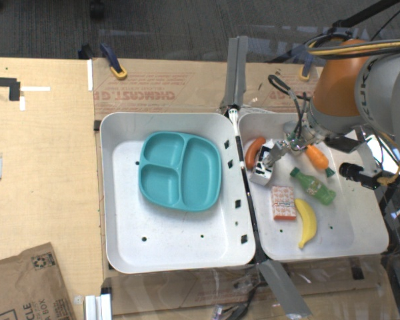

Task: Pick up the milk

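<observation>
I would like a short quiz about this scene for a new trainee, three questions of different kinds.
1. True or false: the teal plate lies in the left bin.
2. Which item lies nearest the bottom rim of the right bin? A carrot B banana C green bottle
3. Fill in: the pincer hovers over the ___ bin.

Key: 1 true; 2 B; 3 right.

The right bin [360,242] is crowded at its middle: a carton [283,202], banana [307,223], green bottle [314,185] and carrot [316,157] lie close together, with narrow gaps. Its far right floor lies open. In the left bin [120,199], a teal plate [181,171] sits amid bare floor.
</observation>
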Action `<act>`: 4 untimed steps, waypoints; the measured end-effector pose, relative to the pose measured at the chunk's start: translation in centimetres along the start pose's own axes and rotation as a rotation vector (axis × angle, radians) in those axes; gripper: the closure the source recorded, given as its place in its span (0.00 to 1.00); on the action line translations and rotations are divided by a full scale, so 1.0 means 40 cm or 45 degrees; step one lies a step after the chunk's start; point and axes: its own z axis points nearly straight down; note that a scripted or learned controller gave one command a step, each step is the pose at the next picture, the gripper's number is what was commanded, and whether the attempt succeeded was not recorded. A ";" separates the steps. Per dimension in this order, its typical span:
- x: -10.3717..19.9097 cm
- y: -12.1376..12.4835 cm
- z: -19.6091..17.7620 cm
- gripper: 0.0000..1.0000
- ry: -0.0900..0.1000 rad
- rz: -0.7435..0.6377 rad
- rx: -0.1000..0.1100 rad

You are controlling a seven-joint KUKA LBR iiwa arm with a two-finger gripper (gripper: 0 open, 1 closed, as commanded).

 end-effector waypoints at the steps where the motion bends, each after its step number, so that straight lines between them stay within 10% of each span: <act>1: 0.003 -0.004 0.000 0.00 -0.005 -0.057 -0.006; 4: 0.029 -0.049 -0.003 0.00 -0.013 -0.082 -0.026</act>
